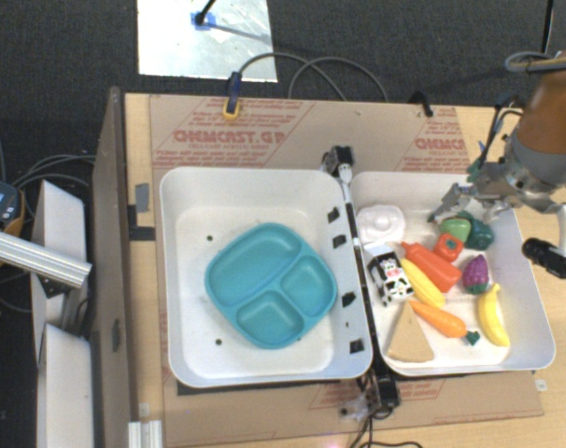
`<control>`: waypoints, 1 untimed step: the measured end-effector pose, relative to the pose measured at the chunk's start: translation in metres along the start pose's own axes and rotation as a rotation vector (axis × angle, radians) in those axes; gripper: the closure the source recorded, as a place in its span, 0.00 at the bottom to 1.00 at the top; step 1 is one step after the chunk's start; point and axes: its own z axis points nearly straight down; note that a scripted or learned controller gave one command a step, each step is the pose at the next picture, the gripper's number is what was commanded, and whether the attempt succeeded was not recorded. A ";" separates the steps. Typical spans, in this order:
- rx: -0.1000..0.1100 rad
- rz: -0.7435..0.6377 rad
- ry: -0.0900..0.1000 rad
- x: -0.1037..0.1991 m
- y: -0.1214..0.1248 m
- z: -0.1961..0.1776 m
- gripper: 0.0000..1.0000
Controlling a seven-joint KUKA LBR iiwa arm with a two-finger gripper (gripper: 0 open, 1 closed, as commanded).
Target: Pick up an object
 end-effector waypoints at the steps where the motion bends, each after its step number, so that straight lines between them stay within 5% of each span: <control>1: -0.021 -0.011 0.001 0.015 -0.018 0.088 0.00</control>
